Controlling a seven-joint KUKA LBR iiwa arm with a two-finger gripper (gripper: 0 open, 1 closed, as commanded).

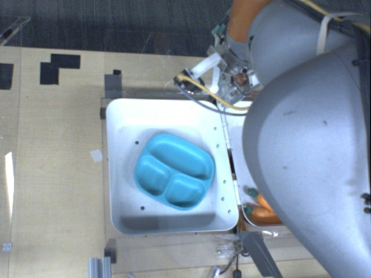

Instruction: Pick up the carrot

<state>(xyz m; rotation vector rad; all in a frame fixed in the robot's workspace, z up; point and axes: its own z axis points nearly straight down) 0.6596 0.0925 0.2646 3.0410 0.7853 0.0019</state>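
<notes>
Jaws (232,83): set below the orange band (249,7) of the arm, above the far rim where the two bins meet; cables and fittings crowd the tip, so whether they are spread or pressed together cannot be told. Nothing is seen between them.

Cable (217,97): yellow and black, looping from the wrist across the far edge of the left bin.

Arm (313,138): grey, bulky, entering from the right and covering most of the right bin.

Carrot (264,210): orange, lying in the right bin (246,216) near its front left corner, partly hidden under the arm; a bit of green shows at its far end. Well apart from the jaws.

Left bin (116,172): white, shallow, holding one item.

Tray (174,169): blue, with three compartments, lying tilted near the middle of the left bin.

Counter (52,172): pale wood tone, with black markings (58,68) at its far left.
</notes>
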